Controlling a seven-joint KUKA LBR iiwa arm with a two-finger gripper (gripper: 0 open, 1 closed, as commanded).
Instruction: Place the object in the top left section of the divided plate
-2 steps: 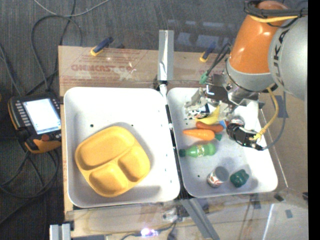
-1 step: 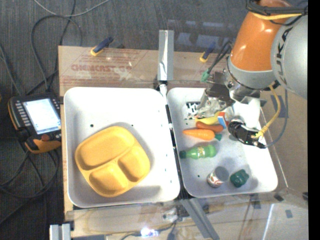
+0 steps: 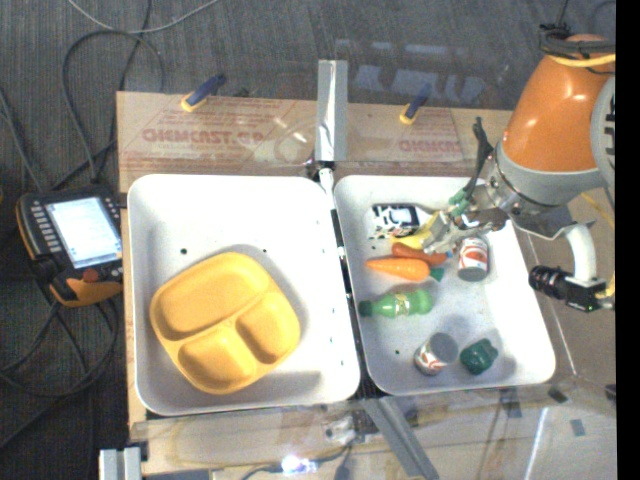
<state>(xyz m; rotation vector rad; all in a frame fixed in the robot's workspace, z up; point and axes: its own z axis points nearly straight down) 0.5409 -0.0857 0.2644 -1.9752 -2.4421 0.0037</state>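
Observation:
A yellow divided plate (image 3: 225, 320) lies tilted in the left bin (image 3: 160, 208), its three sections bare. My gripper (image 3: 447, 230) hangs low over the upper middle of the right bin (image 3: 525, 313), right above a cluster of toys. Just under and beside it lie a yellow item (image 3: 415, 236), an orange carrot (image 3: 400, 266) and a red and white can (image 3: 474, 257). A black and white carton (image 3: 397, 216) sits to the gripper's left. The gripper's body hides how it stands to the yellow item.
Lower in the right bin lie a green bottle (image 3: 400, 305), a small can on its side (image 3: 432, 358) and a dark green piece (image 3: 478, 356). The raised wall (image 3: 343, 268) between the bins runs down the middle. A handheld pendant (image 3: 70, 233) lies left of the bench.

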